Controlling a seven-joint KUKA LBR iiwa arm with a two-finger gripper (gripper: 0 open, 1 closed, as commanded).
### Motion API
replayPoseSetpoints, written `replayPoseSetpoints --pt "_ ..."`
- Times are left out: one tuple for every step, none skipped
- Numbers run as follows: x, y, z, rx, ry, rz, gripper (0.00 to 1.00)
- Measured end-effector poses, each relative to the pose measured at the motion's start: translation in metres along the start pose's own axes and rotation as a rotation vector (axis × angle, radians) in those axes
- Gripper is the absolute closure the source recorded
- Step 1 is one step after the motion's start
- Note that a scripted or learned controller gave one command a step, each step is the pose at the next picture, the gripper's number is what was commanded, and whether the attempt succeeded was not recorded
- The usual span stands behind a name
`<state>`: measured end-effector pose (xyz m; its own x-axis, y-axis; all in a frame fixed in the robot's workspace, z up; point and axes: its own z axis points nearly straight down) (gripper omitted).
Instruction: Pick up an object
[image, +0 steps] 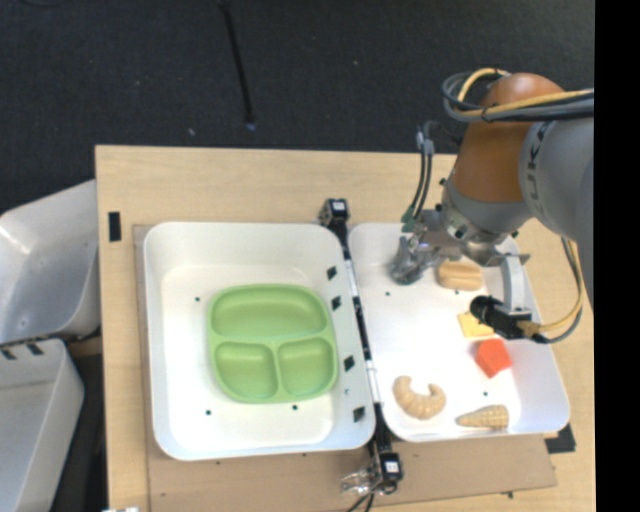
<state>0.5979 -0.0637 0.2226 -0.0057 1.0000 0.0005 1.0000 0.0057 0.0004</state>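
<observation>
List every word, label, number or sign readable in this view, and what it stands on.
None can be read. The green tray, the two white bins, the toy foods such as the croissant and the arm bear no legible text; the small black clips along the bins are too small to tell.

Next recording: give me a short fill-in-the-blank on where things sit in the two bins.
1. The green divided plate lies in the ___ bin of the view.
2. The plate has ___ compartments.
3. The orange block lies in the same bin as the croissant and the ___-shaped cone near its front edge.
4. The gripper is over the ___ bin of the view.

Missing words: left; three; ice-cream; right
</observation>
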Motion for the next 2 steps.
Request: replayPoseSetpoints --pt "0.054 -0.002 -0.010 -0.001 0.001 -0.001 1.00" --pt "0.113 0.007 -0.021 -0.001 0.001 -0.003 1.00"
